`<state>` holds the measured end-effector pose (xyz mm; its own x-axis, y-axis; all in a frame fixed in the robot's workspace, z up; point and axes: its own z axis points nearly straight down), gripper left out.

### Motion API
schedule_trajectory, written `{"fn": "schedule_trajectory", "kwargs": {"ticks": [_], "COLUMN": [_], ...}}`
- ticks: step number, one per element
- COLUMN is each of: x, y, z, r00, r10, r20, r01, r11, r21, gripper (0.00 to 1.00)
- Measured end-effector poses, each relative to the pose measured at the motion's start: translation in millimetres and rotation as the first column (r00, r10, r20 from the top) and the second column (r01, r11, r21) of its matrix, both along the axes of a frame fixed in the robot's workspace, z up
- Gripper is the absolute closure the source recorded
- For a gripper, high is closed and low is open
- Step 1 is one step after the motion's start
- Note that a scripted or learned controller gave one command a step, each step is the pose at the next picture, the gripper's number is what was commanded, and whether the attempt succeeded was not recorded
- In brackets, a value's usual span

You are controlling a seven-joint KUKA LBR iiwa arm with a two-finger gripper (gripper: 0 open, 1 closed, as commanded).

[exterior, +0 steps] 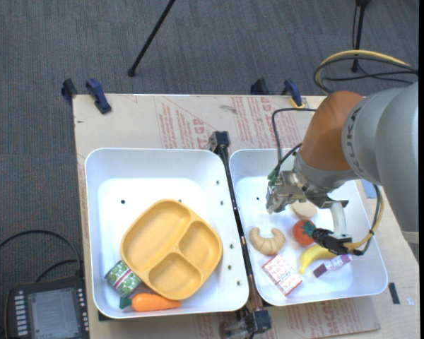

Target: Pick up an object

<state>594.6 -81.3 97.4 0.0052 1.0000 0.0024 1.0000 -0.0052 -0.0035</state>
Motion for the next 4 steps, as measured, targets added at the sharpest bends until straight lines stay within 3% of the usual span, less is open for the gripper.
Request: {"fn": "schedule_trajectory", "kwargs": {"ticks": [1, 2, 3, 4], "x": [18.9, 18.3, 49.2, 51.3], "y": [73.3, 72.6, 21.5, -0.8], "z": [91.2, 90.4, 90.2, -6.1], "r00": [1.000, 1.000, 1.000, 1.000], "r10": [0.009, 0.009, 0.006, 0.007], "r20": [0.005, 0.002, 0.002, 0.008], "r01": [-0.009, -0.009, -0.006, -0.007], "r11": [1.000, 1.000, 1.000, 1.000], "r21": [-0.001, -0.002, -0.002, -0.002], "gripper": [1.00, 0.00, 0.00, 0.00]}}
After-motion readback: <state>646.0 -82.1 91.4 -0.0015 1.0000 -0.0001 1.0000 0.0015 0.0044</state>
